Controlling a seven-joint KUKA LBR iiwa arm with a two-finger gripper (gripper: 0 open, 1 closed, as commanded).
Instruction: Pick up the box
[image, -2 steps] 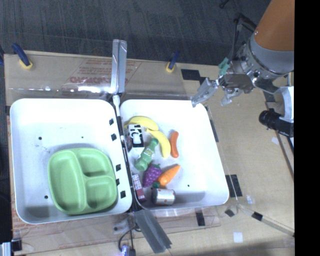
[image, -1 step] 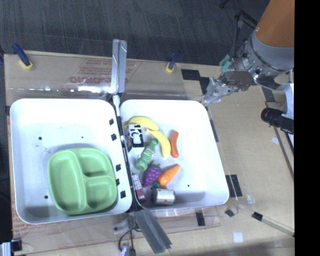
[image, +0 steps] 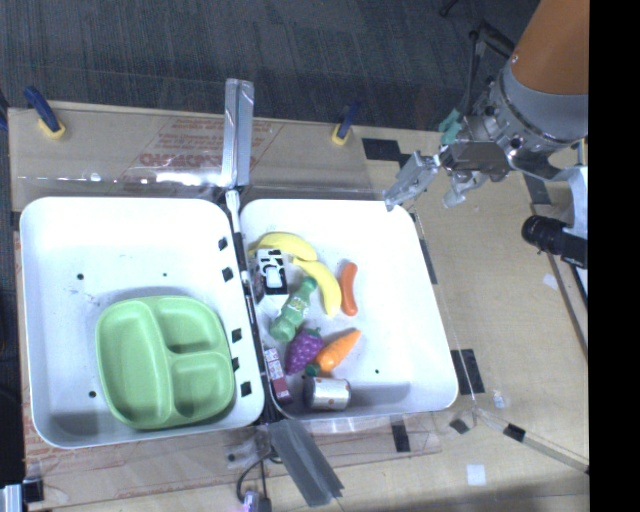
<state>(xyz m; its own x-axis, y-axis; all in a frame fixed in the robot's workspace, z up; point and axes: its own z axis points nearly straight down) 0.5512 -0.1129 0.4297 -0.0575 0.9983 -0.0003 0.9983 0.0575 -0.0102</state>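
A small black-and-white box (image: 271, 272) lies in the right bin (image: 420, 330), close to its left wall and just under a yellow banana (image: 292, 251). My gripper (image: 430, 188) hangs over the far right corner of that bin, well up and to the right of the box. Its two fingers are spread apart and nothing is between them. The grey arm with the orange band enters from the upper right.
Near the box lie a green bottle (image: 292, 311), purple grapes (image: 305, 350), a carrot (image: 338, 347), an orange sausage (image: 348, 288), a silver can (image: 327, 392) and a small maroon packet (image: 274, 372). A green divided plate (image: 165, 360) sits in the left bin (image: 60, 250).
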